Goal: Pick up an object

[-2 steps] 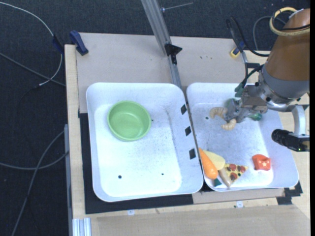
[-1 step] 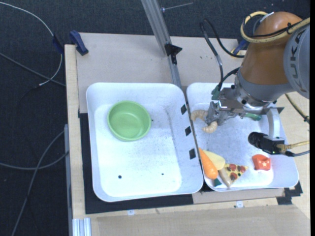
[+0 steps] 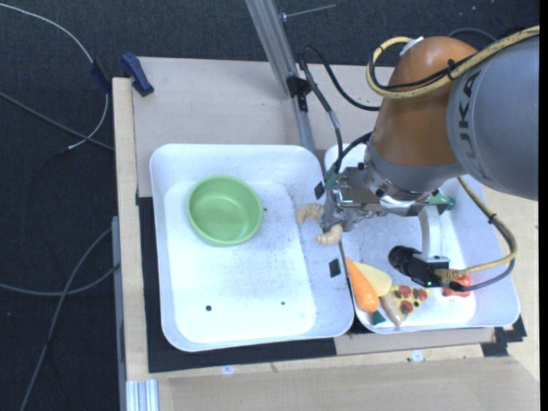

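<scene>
My gripper [image 3: 332, 219] hangs over the ridge where the two white bins meet. A pale tan curved object [image 3: 310, 214] sticks out on both sides of the fingers, one end over the left bin [image 3: 171, 315], the other end pointing down toward the right bin [image 3: 492, 294]. The fingers look shut on it. The bulky orange and grey wrist hides most of the right bin's upper half.
A green bowl [image 3: 224, 210] sits in the upper left of the left bin. Near the right bin's front lie an orange carrot [image 3: 364, 287] and a pizza-slice toy [image 3: 402, 302]. A small black piece [image 3: 335, 268] lies by the bin's left wall.
</scene>
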You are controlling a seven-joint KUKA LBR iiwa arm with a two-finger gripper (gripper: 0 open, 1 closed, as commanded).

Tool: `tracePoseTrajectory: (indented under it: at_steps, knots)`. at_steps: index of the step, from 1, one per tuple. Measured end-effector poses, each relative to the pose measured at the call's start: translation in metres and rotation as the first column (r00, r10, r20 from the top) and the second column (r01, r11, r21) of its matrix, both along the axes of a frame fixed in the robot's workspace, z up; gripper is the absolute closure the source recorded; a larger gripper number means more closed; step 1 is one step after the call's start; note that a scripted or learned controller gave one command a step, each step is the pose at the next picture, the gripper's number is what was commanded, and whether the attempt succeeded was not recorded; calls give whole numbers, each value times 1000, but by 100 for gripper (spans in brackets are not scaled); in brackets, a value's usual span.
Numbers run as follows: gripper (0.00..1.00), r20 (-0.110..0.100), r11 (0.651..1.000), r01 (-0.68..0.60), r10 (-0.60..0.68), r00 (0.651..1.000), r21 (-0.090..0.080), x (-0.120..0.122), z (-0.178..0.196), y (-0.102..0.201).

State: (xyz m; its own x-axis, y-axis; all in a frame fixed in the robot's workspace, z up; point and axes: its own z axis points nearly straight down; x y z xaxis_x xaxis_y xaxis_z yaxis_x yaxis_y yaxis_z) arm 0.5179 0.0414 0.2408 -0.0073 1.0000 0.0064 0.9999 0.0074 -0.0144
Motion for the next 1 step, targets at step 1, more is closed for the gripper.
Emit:
tracePoseTrajectory:
  at_steps: [1]
  knots:
    - [100,4,1000,1,-1,1000,-2,-8,4,46]
